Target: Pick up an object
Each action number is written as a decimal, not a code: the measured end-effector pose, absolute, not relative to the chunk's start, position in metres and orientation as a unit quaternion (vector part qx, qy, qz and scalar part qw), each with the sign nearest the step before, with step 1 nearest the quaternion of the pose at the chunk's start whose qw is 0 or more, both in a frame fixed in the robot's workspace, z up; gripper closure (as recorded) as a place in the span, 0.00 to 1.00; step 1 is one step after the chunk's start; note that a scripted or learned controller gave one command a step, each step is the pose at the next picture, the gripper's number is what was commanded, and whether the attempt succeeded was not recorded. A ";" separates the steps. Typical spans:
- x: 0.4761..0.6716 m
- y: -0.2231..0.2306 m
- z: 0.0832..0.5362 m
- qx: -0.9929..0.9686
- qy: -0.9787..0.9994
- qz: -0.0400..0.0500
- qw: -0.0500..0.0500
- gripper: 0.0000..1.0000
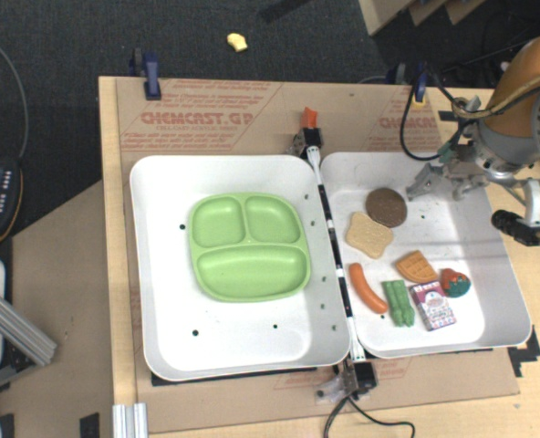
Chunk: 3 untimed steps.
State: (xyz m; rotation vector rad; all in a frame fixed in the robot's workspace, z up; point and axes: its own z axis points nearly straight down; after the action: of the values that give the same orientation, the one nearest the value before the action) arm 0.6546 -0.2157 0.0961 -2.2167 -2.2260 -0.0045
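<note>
The right bin [489, 235] holds several toy foods. A brown round patty [386, 206] lies near its far middle, with a tan toast slice [368, 234] just in front of it. Toward the front lie an orange sausage [368, 288], a green vegetable piece [399, 302], an orange cracker [416, 266], a pink carton [433, 306] and a red fruit with a green top [455, 283]. My gripper [441, 182] hangs over the bin's far right part, just right of and behind the patty, with nothing visibly held.
The left bin [160, 318] carries a green divided plate [249, 246]. A black clamp rail [329, 245] runs between the bins. Blue clamps [148, 73] stand at the board's far corners. The grey and orange arm [525, 108] fills the upper right.
</note>
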 end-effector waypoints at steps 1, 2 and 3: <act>0.568 -0.175 0.087 -0.708 -0.707 0.001 0.004 0.00; 0.488 -0.146 0.084 -0.708 -0.706 0.001 0.004 0.00; 0.492 -0.148 0.095 -0.708 -0.707 -0.001 -0.002 1.00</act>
State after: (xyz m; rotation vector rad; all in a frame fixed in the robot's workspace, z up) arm 0.4923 -0.1475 0.0948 -2.2255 -2.2230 -0.0022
